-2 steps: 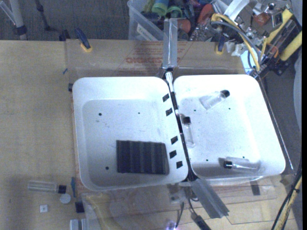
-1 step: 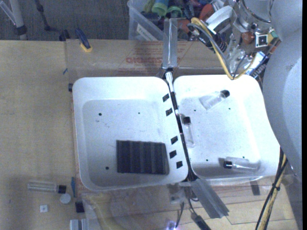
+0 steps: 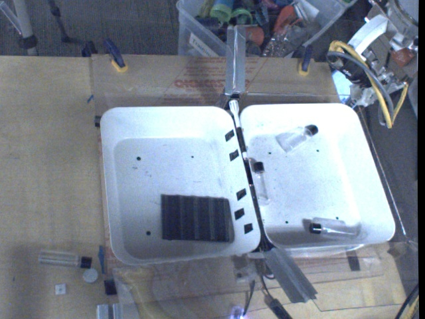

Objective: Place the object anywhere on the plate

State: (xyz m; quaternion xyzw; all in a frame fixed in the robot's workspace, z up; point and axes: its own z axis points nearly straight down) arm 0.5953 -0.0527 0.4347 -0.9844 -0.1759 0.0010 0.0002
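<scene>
Cut off by the top edge: clear plastic tub of mixed coloured items (image 3: 265, 12), contents too jumbled to tell apart. Cropped at upper right: grey arm hardware with yellow cable (image 3: 375, 58). Too small to identify: pale bits (image 3: 73, 271) at lower left.

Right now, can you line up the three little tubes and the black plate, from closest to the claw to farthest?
1. back tube: far end of the right bin, nearest the claw at the upper right.
2. divider tube and front tube: too close to call.
3. black plate: in the left bin, farthest.
</scene>
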